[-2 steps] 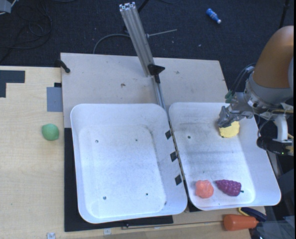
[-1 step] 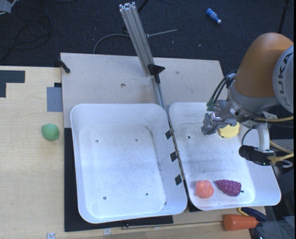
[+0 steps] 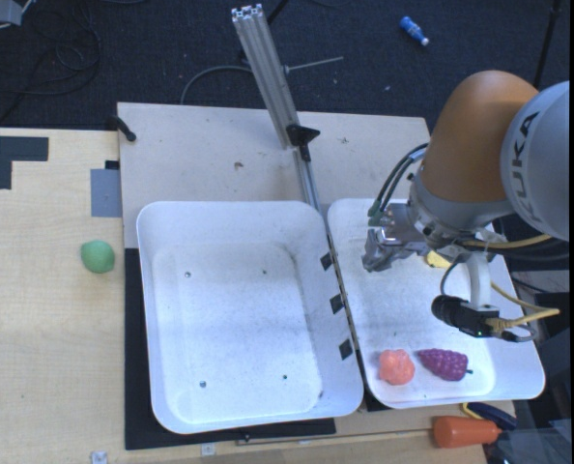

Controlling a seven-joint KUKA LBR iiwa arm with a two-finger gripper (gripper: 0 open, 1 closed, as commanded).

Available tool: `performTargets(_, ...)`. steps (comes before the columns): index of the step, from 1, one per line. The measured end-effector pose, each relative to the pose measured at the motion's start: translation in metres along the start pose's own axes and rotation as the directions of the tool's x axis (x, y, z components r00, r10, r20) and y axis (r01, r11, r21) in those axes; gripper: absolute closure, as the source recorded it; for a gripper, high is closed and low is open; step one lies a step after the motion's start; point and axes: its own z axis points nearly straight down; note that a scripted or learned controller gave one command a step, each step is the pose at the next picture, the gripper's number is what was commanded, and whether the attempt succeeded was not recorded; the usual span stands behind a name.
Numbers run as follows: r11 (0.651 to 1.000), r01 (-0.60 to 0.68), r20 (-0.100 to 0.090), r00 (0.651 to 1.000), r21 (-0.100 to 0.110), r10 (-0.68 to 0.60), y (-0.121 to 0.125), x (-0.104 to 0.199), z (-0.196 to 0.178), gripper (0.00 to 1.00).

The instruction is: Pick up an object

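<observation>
The arm reaches in from the right and the gripper (image 3: 379, 256) hangs over the right bin (image 3: 400, 309), near that bin's far end and close to its left wall. Nothing is seen in its grasp, and from this slant one cannot tell whether the jaws are spread or pressed together.

Two things lie in the right bin, both at the end toward the view's lower edge: a pink-orange lump (image 3: 395, 366) and, just beside it on the right, a purple bunch (image 3: 444, 362). They sit close together, perhaps touching. Either would serve as the object to pick up. Both are well apart from the gripper, with bare bin floor between.

The step in hand looks like the approach: the gripper is over the correct bin but not yet above a target. The next move calls for travelling along the bin toward the two things, settling on one, centring over it, and descending with the jaws wide enough to straddle it. The lump looks the rounder, more compact choice. Because its neighbour is so close, a jaw could come down on the bunch or nudge both, so the closing line is best set across the side that faces away from it.
</observation>
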Motion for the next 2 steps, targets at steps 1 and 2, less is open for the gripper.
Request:
performTargets(1, 1.000, -0.001, 0.000, 1.000, 0.002, 0.001, -0.023, 0.045, 0.012, 1.00)
performTargets(2, 1.000, 0.001, 0.000, 1.000, 0.001, -0.001, -0.037, 0.105, 0.014, 1.00)
